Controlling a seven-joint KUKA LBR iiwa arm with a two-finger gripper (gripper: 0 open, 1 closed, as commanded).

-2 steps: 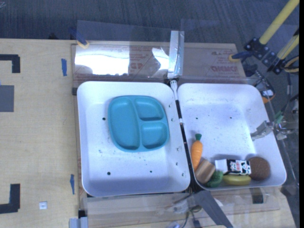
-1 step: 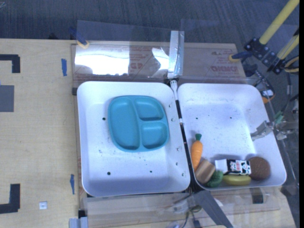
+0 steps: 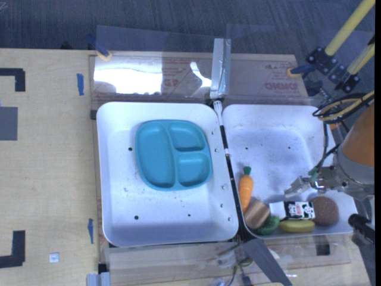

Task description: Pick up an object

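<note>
Several toy foods lie along the front edge of the right bin (image 3: 268, 136). An orange carrot (image 3: 245, 186) with a green top lies by the left wall. A tan bread-like piece (image 3: 256, 212) and a small green item (image 3: 271, 223) sit just below it. A yellow banana (image 3: 296, 225) lies at the front, with a small black-and-white carton (image 3: 298, 210) above it and a brown round object (image 3: 324, 211) to its right. My gripper (image 3: 303, 185) reaches in from the right and hovers just above the carton, with nothing seen in it.
The left bin (image 3: 113, 159) holds a blue divided plate (image 3: 172, 154). A clear plastic sheet and a metal divider (image 3: 219, 70) stand behind the bins. Cables and yellow rods (image 3: 348, 22) crowd the upper right. A wooden bench surface (image 3: 41, 159) lies to the left.
</note>
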